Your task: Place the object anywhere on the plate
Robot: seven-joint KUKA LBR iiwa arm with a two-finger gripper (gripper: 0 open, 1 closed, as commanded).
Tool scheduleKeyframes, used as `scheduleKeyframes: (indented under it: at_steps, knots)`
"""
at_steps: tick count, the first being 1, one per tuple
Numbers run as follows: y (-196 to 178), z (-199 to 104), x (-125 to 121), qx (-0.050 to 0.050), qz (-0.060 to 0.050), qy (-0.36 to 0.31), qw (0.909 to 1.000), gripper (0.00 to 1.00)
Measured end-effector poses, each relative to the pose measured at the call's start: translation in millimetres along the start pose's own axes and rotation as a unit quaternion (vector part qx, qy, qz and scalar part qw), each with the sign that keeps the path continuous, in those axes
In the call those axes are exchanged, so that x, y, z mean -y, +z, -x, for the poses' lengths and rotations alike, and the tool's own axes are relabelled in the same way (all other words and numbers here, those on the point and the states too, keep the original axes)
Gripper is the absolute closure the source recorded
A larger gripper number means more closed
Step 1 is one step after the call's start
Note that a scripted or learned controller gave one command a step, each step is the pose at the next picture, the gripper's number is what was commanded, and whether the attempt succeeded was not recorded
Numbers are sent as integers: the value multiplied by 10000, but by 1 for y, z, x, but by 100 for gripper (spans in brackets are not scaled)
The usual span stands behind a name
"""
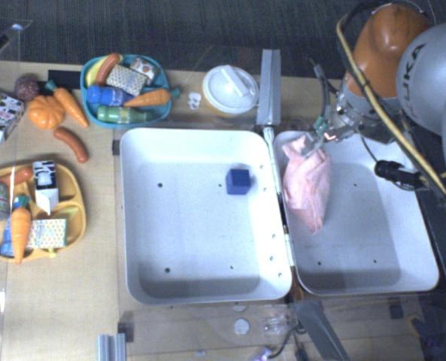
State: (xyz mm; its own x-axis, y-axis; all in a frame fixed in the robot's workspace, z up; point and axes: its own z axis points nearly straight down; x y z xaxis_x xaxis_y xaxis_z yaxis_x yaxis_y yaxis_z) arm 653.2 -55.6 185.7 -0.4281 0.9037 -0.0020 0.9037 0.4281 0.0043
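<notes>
Bins number two, shallow and white, side by side on the bench; the left bin [144, 265] holds one small blue cube [238, 180], resting near its upper right quarter, well apart from every wall but closest to the right one; the rest of that floor is bare white with a few dark dots. The right bin [380, 254] holds one pink cloth [307, 185], hanging in a long crumpled fold down the bin's left side, just beside the wall shared with the left bin; its top corner is drawn up to the gripper [317, 140], and the fingers pinch that corner, so the gripper is closed on the cloth; the lower end of the cloth reaches toward the bin floor, though touching or not cannot be told. One grey arm [432, 66] with its orange band reaches in from the right. Beyond the bins stand one white lidded container [230, 90], one blue bowl [125, 90] of toy food and one yellow tray [68, 201] of toy food; loose on the bench lie one small pumpkin [45, 112], one carrot [73, 106] and one sausage [71, 144].
</notes>
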Motion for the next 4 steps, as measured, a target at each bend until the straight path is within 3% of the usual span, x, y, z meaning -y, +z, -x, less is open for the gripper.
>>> scheduleKeyframes:
  at_steps: [1,2,3,4]
  knots:
    - [-40,-1,-2,2,2,-33,10000,100]
    - [-49,-51,-25,-2,4,-2033,9791,100]
    - [-40,-107,-35,-8,4,-3951,9187,100]
    - [-47,-151,-54,-5,14,-5359,8443,100]
